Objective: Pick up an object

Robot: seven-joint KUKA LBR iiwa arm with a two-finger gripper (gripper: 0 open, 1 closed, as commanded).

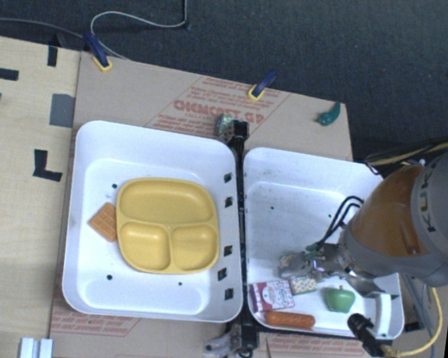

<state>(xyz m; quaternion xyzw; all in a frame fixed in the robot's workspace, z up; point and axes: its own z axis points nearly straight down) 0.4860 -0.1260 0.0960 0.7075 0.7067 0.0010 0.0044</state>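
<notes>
I have the gripper low in the right bin, at its 6 o'clock area; I cannot tell its state from here. The candidate objects cluster there: a checkered piece just beside it, a green apple, a red-and-white packet and a sausage. The yellow divided tray occupies the left bin, out of the way.

One fixed camera looks down at a slant on both white bins, set fairly far above.
</notes>
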